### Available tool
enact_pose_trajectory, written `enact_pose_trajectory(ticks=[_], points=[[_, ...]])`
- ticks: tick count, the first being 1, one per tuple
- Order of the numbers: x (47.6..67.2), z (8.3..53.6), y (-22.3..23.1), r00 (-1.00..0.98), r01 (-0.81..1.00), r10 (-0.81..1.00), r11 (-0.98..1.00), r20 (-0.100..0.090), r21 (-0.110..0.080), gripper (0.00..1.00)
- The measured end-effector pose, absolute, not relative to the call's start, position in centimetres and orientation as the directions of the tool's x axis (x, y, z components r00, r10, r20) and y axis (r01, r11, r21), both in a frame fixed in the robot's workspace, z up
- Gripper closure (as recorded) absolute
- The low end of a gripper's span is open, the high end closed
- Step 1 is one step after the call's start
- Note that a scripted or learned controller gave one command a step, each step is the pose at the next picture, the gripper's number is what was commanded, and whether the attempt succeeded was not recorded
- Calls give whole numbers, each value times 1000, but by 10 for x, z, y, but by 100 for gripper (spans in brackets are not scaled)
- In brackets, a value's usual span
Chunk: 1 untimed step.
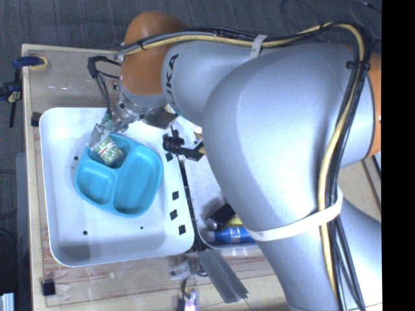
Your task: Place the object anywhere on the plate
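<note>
A blue divided plate (pixel 123 180) lies in the left white bin (pixel 71 238). A small clear object with green inside (pixel 109 151) sits at the plate's upper left compartment, over its far rim. My gripper (pixel 107 135) is directly above this object and touches or nearly touches its top. The grey arm with its orange band (pixel 146 50) reaches in from the right and hides most of the right bin.
In the right bin, a blue cylinder (pixel 227 236) and a black item (pixel 224 212) peek out from under the arm. A black bracket (pixel 178 144) stands on the divider between the bins. The left bin's white floor surrounds the plate in front and to the left.
</note>
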<state>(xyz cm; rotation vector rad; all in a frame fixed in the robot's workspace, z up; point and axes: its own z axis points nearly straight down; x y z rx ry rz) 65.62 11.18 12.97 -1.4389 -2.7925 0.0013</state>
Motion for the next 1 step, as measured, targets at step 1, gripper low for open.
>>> enact_pose_trajectory(ticks=[1], points=[[659,99,108,-558,830,830,558,-3,4,0]])
